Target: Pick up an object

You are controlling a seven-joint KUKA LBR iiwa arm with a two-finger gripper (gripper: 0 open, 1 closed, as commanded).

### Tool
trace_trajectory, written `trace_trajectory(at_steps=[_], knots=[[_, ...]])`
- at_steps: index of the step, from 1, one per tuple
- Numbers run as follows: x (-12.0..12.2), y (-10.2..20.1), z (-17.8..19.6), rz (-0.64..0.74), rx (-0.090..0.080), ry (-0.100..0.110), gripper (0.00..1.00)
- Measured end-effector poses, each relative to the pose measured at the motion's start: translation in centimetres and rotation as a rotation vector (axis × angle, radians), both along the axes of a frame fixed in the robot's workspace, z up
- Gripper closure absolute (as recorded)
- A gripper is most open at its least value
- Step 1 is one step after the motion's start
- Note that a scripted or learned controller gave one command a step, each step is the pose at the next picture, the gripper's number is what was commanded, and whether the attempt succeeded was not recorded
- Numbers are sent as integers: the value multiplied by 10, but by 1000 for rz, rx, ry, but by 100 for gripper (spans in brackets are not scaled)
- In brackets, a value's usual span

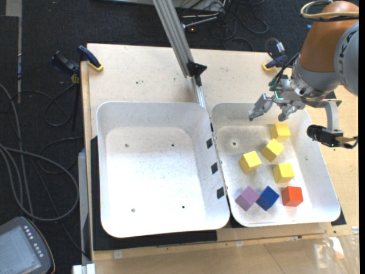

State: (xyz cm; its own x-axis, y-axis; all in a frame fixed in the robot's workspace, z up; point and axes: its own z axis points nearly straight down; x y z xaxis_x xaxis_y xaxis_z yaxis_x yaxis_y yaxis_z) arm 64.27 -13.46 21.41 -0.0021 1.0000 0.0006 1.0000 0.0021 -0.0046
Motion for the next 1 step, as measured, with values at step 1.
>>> trace_trajectory(at_steps=[1], knots=[[1,0,3,1,-1,-4,0]])
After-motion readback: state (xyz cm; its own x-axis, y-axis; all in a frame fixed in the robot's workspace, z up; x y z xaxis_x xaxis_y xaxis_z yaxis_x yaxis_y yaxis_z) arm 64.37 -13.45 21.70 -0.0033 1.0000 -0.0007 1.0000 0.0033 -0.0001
